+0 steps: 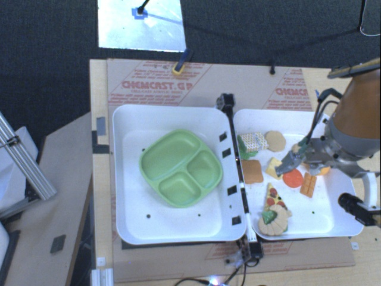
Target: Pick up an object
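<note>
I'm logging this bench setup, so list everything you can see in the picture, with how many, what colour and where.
Bins: two, white, side by side on the bench.
Divided tray: one, light green, in the left bin.
Round cookie: one, tan, right bin, far side.
Toast slice: one, brown, right bin near the divider.
Pizza slice: one, yellow with red spots, right bin, near side.
Red disc: one, beside the gripper.
Orange wafer: one, right of the red disc.
Metal plate: one, silver, beyond the bench.
Gripper: one, grey, low over the right bin.
</note>
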### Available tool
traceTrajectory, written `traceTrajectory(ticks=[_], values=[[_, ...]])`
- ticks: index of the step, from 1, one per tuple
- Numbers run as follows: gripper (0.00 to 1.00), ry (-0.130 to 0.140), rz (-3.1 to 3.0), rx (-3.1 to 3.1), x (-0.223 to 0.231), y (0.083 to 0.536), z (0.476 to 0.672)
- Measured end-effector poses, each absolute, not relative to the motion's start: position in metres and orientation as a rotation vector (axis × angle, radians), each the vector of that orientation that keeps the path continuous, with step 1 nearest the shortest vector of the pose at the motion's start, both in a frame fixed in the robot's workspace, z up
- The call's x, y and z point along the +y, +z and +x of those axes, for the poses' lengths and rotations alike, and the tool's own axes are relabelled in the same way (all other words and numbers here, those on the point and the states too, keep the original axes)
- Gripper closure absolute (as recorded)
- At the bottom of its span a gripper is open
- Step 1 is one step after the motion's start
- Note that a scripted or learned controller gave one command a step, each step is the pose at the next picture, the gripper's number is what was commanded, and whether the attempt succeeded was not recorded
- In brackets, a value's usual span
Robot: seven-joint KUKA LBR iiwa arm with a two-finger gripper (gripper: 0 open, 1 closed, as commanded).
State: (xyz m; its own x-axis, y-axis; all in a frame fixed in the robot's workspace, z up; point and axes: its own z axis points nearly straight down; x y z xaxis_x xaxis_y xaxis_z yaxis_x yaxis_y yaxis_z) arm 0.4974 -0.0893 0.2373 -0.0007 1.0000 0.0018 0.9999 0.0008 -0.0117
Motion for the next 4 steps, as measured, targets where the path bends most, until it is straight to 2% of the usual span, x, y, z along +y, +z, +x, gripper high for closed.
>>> traceTrajectory(ticks=[1, 3, 4], values=[[0.00, -0.002, -2.218, -2.225, -0.089, 0.243, 0.500], [0.00, -0.001, -2.220, -2.223, -0.090, 0.135, 0.513], [0.00, -0.001, -2.220, -2.223, -0.089, 0.085, 0.514]])
